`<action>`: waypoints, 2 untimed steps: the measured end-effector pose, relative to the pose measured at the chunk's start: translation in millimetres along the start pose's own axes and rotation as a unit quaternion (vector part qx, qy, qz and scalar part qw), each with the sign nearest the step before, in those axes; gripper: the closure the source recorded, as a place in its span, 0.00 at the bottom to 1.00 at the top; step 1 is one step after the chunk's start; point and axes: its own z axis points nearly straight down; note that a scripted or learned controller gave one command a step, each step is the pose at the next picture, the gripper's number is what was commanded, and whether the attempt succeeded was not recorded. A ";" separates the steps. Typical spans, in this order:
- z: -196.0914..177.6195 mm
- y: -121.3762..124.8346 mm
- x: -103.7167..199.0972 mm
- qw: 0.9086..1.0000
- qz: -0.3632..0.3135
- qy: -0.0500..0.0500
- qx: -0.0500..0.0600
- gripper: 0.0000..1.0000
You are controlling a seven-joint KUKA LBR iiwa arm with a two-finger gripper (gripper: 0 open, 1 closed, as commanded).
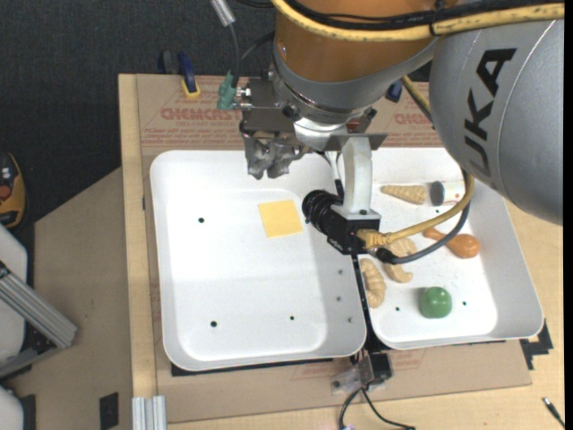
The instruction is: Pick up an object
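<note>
A view from above looks down at a slant on a worktop (134, 240) that carries two shallow white bins side by side. A large grey arm (501, 88) with an orange band (358, 16) reaches in from the right and covers much of the upper part of the scene.

The end effector (267, 161) hangs over the far edge of the left bin (224, 303), near its middle. Its dark metal fingers (260, 164) point down and sit close together with nothing visible between them, so it looks clenched on nothing.

In the left bin a flat yellow square (280, 219) lies just below and slightly to the right of the end effector, apart from it.

The right bin (501, 303) holds several small things. A tan cone (405, 193) lies near the far side, with a small dark and grey piece (437, 192) just beside its wide end. An orange ball (464, 245) sits towards the right. A green ball (436, 303) sits near the front. Some tan pieces (376, 280) lie by the wall shared by the two bins.

A black camera unit (327, 218) with a yellow cable (430, 240) hangs from the arm over that shared wall.
</note>
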 end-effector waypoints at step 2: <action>110.6 -25.2 -0.5 1.000 0.001 -0.005 0.011 1.00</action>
